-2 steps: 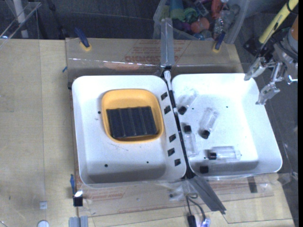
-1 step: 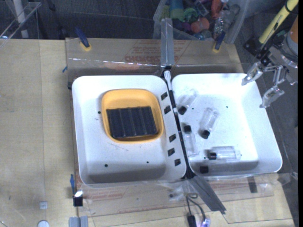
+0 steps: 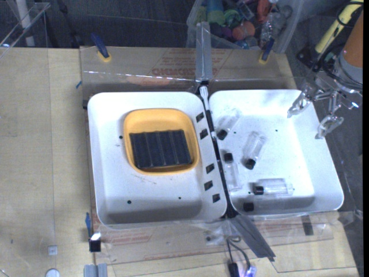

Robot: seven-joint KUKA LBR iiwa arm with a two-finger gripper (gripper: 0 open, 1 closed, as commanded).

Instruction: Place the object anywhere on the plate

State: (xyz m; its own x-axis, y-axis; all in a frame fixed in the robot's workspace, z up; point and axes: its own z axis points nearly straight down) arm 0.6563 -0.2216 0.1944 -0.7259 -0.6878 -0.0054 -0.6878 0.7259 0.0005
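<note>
- Nearest the camera, the pale wooden bench (image 3: 34,172) carries the front rims of both bins, with a dark cable (image 3: 233,258) trailing off the edge below them.
- In the right bin (image 3: 326,180), a shallow, glossy white tray with rounded corners, a clear plastic vial (image 3: 271,187) lies on its side near the front wall, its black cap pointing toward the divider.
- A little further in, a second clear vial (image 3: 253,146) lies tilted with its black cap toward the camera. A third vial (image 3: 228,122) rests close to the divider.
- The divider (image 3: 206,149) between the bins is a raised white ridge with a row of small black square tabs.
- In the left bin (image 3: 106,172), the plate (image 3: 130,126) is a yellow-orange rounded square with a raised lip and a matte finish.
- The object (image 3: 160,148), a flat black rectangular block with lengthwise ribs, lies on the plate. It covers most of the plate's floor and sits toward the near lip.
- My gripper (image 3: 312,115) hangs above the far right corner of the right bin, well apart from the plate. Its two thin metal fingers (image 3: 298,104) are spread with nothing between them.
- My arm (image 3: 353,51) comes in from the right edge, its orange band just above the wrist, slanting down toward the bin.
- Beyond the bins, a clear sheet held by blue clamps (image 3: 102,52) lies on the bench. Behind it stands a transparent box (image 3: 242,7) of bright mixed toys.
</note>
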